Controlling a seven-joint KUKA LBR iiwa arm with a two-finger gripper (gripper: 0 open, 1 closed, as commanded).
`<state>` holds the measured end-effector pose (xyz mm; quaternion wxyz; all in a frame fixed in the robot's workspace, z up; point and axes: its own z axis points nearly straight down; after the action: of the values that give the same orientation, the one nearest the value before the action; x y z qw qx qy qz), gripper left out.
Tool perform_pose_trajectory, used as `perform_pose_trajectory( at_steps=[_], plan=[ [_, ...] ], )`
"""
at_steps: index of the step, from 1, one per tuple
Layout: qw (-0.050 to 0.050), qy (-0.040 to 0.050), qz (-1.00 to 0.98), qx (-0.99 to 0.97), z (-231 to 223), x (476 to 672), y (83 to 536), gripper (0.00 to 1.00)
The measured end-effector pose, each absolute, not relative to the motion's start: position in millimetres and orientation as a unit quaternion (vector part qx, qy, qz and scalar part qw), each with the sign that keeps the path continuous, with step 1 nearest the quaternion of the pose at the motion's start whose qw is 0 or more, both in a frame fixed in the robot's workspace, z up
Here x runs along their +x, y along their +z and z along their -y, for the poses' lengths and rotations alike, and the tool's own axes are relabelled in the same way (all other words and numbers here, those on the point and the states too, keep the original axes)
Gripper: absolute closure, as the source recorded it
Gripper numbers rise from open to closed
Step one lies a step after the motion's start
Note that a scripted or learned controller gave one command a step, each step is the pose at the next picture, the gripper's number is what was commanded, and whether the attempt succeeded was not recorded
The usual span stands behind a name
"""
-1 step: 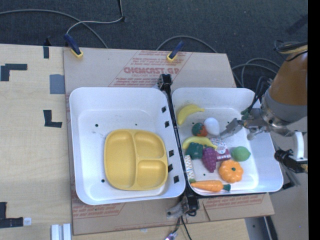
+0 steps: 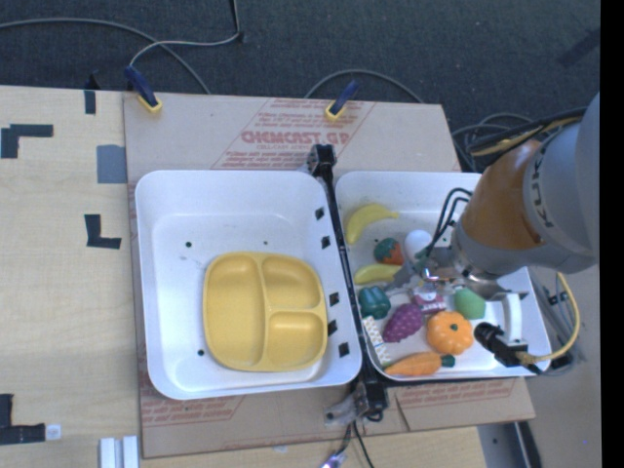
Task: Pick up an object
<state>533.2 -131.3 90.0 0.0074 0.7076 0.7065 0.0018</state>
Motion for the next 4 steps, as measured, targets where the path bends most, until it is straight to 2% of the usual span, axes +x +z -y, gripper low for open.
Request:
perform_pose_trajectory(
  at_steps=[1, 3, 4],
  plan=[
    [0.008, 0.0029, -0.708, 0.707, 111.6, 626.2, 91.2, 0.00],
    [0.011, 0.0046, -0.707, 0.707, 107.7, 543.2, 90.9, 0.00],
    [0.000, -0.0006, -0.708, 0.707, 98.0, 615.1, 91.8, 0.00]
  ],
)
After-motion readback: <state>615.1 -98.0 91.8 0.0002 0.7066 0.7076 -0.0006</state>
